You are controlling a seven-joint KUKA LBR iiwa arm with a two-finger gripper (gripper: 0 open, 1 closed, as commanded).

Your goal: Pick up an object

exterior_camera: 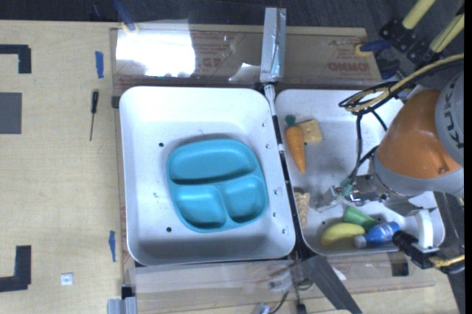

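1. The hand (345,191) hangs low in the right bin (324,158), below the grey arm (420,180) with its orange band; whether it is released or clenched cannot be told, and nothing is seen held in it.
2. On the wooden table (51,180), the left bin (147,121) carries a blue divided tray (217,183) at its centre.
3. In the right bin, a carrot (296,147) lies at about 10 o'clock, with a tan block (311,130) touching its upper end.
4. A yellow banana (343,233) rests at about 6 o'clock of that bin, a green item (359,217) just above it, near the hand.
5. A blue item (381,233) sits just beside the banana at its 3 o'clock.
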